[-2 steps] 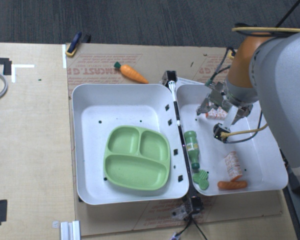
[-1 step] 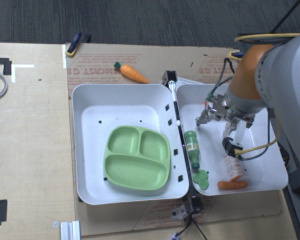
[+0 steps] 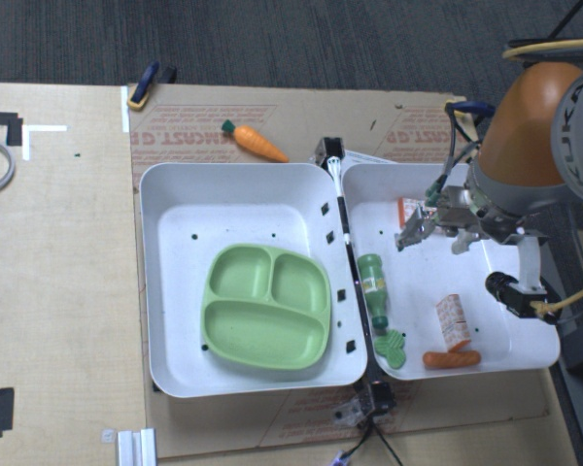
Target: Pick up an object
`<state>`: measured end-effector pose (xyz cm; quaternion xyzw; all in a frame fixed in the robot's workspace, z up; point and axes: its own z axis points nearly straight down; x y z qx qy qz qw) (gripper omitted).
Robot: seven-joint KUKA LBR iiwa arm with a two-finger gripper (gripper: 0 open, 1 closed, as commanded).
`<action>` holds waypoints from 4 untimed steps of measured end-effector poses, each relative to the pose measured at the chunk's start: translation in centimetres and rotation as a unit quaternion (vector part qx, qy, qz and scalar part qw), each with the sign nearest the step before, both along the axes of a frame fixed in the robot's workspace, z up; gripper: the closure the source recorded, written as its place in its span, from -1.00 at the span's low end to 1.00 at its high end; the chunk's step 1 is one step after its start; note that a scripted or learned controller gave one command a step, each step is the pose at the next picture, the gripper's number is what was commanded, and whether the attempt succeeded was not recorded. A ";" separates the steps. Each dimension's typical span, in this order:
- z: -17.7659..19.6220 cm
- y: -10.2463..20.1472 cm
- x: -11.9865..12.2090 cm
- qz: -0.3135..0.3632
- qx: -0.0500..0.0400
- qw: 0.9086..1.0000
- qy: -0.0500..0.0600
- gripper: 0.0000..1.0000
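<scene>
Nearest us, a sausage point(image 3: 452, 359) lies by the right bin's point(image 3: 525, 357) front wall, beside a small carton point(image 3: 452, 319). We see the tool point(image 3: 433, 230) above that bin, carrying nothing; its spread we cannot tell. We advise centring over the carton before descending.

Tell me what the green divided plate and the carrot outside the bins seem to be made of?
The green plate looks like moulded plastic: one even pale colour, matte, with soft rounded dividers. The carrot is probably a plastic toy: uniformly bright orange, smooth, with a neat green top. Neither can be confirmed by sight alone.
</scene>
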<state>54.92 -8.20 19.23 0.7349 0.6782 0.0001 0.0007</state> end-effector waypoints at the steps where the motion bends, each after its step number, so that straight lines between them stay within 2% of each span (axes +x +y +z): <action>1: -6.1 -6.9 -5.7 -0.011 0.000 1.000 0.001 -1.00; 2: -10.0 -5.9 -6.8 0.197 0.000 0.980 0.000 -1.00; 3: -9.0 -5.9 -6.7 0.195 0.000 0.981 -0.001 1.00; 4: 0.0 2.1 -7.1 0.268 0.000 0.964 0.000 1.00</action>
